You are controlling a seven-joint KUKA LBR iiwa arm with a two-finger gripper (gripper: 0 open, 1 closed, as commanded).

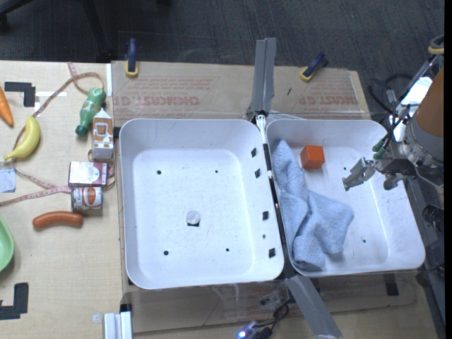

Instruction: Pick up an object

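While I hang over the right bin [395, 256], nothing is between my fingers, so the pick is not yet made.

Gripper [373, 176]: jaws spread wide, empty, above bare bin floor near the bin's right side.

Orange block [313, 156]: on the right bin's floor, toward the far wall, apart from my fingertips and to their left in the camera view.

Blue cloth [311, 217]: crumpled along the right bin's left wall; its upper end lies just beside the block.

Left bin [141, 260]: 1 small pale round piece [193, 219] near the middle.

Progress: 0 objects lifted. I judge this as approach only.

Left to do: choose 1 target, likely the block as the nearest firm thing, lower, close, lift.

Risk: the cloth edge could snag.
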